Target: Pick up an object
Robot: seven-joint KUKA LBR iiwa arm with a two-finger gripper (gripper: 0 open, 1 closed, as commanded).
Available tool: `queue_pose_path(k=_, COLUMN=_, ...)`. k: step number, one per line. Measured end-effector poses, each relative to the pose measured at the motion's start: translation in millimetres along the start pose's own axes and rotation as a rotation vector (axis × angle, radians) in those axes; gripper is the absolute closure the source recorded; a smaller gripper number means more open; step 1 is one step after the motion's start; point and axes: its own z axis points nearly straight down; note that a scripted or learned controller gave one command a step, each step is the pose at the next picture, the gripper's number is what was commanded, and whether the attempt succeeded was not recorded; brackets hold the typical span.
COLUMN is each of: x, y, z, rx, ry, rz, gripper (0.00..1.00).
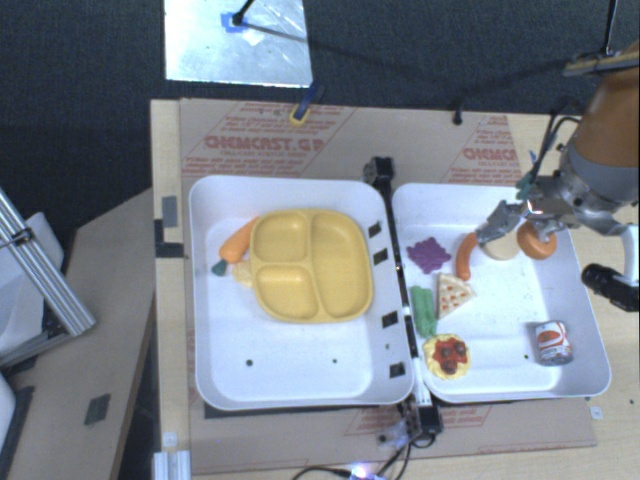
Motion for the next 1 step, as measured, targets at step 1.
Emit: queue_pose_path(k=1, x=0.2, y=2.1, z=-6.5, rx=-0.012, ry=-0.002, rz=-0.002, gripper=0.0)
